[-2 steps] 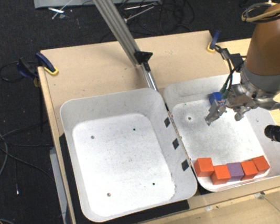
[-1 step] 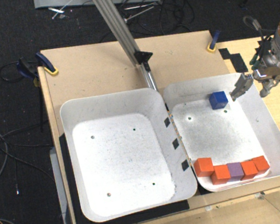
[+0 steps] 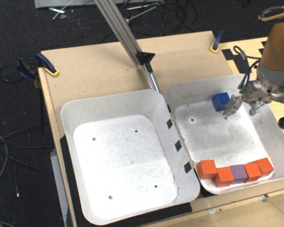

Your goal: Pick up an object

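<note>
Camera view: wooden bench (image 3: 184, 44) on dark cabled floor (image 3: 15, 158); hand (image 3: 240, 105) spread, unladen

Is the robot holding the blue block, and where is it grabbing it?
No. The tool holds nothing. The blue block sits on the right bin's floor, just left of the fingers.

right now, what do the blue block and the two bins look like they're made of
Blue block: probably painted wood or hard plastic; flat matte faces, sharp edges, no sheen. Left bin and right bin: likely thin moulded plastic; white, rounded corners, raised rims, scuffed and speckled floors.
</note>
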Motion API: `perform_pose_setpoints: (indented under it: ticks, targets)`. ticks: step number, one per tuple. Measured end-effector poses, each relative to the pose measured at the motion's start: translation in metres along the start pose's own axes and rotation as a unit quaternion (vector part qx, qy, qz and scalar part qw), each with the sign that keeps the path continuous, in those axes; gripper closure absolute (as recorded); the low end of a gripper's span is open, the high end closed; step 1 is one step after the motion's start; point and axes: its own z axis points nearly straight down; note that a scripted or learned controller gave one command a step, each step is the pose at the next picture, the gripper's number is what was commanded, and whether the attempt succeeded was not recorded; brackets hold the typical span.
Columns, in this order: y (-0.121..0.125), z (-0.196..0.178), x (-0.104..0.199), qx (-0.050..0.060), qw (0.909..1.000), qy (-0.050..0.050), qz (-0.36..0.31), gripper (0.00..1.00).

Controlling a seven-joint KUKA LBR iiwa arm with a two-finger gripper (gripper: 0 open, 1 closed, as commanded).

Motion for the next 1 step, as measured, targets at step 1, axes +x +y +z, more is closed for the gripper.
perform_pose_setpoints:
  ticks: [1]
  targets:
    - [0.053, 0.058, 0.0053, -0.004, 1.0, -0.001, -0.003, 0.0]
